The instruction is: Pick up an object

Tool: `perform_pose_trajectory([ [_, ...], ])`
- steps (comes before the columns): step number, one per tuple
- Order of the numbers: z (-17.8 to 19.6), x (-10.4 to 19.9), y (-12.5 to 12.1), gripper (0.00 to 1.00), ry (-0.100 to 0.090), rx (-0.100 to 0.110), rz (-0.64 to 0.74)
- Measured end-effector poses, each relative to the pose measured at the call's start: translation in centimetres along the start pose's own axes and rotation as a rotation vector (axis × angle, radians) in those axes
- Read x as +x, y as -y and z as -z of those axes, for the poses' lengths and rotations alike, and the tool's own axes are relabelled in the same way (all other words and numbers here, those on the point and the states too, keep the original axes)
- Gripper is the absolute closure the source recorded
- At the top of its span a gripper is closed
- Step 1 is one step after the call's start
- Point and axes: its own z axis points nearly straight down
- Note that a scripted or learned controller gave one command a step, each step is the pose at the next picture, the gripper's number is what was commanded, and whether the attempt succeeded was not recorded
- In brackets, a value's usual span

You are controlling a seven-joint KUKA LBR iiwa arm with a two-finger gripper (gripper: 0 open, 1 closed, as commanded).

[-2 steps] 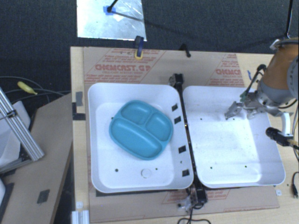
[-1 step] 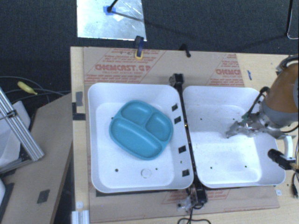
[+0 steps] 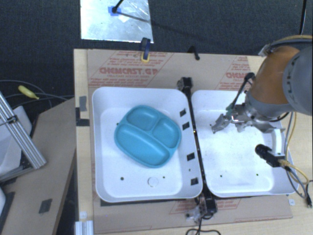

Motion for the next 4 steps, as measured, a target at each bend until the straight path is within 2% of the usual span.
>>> perform_pose_trajectory([
  [1, 4.3, 11.4, 4.4, 0.0, -0.002, 0.005, 0.001],
  [2, 11.7, 11.7, 8.5, 0.0, 0.002, 0.001, -0.009],
  [3, 3.7, 15.9, 4.7, 0.0, 0.003, 0.009, -0.007],
  [4, 5.2, 15.6, 4.7, 1.0, 0.003, 0.005, -0.01],
])
